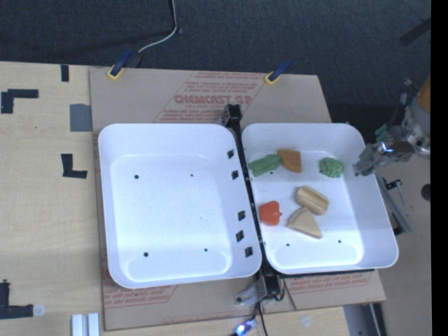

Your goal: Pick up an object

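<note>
The right bin point(350, 257) holds several toy foods: a green oblong piece point(264, 164), an orange-brown piece point(290, 160), a green knobbly lump point(331, 167), a tan bread roll point(312, 199), a red-orange piece point(270, 213) and a tan wedge point(305, 223). My gripper point(369, 158) hangs at the right bin's upper right rim, just right of the green lump and apart from it. Nothing shows in its grasp. The arm's wrist leaves the view at the right edge.
The left bin point(112, 187) lies beside the right one, on a cardboard sheet point(203, 96) held by blue-yellow clamps point(120, 64). A black divider strip point(241, 187) runs between the bins. A cable point(168, 19) crosses the dark floor behind.
</note>
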`<state>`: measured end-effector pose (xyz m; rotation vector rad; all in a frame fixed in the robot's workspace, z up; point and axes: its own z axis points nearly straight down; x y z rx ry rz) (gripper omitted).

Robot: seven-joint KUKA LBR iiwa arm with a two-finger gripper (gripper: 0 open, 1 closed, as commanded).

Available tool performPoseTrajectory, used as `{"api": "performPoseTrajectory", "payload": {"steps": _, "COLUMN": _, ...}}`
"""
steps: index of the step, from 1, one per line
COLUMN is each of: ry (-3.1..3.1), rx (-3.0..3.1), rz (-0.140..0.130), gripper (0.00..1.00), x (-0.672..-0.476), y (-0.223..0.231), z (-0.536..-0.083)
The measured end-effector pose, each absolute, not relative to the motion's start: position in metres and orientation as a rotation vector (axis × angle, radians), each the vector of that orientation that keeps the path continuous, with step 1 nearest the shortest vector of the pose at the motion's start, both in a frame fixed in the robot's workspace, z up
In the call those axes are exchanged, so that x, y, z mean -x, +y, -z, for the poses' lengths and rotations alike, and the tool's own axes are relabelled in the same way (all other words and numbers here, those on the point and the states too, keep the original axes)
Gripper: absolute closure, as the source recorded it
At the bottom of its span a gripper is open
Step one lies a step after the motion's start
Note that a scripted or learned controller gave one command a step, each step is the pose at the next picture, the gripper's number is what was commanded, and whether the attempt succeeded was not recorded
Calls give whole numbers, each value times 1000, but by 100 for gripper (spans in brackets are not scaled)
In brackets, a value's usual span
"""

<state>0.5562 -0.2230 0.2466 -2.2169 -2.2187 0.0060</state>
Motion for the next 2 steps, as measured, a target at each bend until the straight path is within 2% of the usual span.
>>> {"api": "performPoseTrajectory", "payload": {"steps": 1, "ry": -2237, "rx": 2211, "rz": 9, "gripper": 100, "x": -614, "y": -140, "z": -299}}
{"api": "performPoseTrajectory", "payload": {"steps": 2, "ry": -2212, "rx": 2224, "rz": -12, "gripper": 100, "x": -598, "y": -216, "z": -215}}
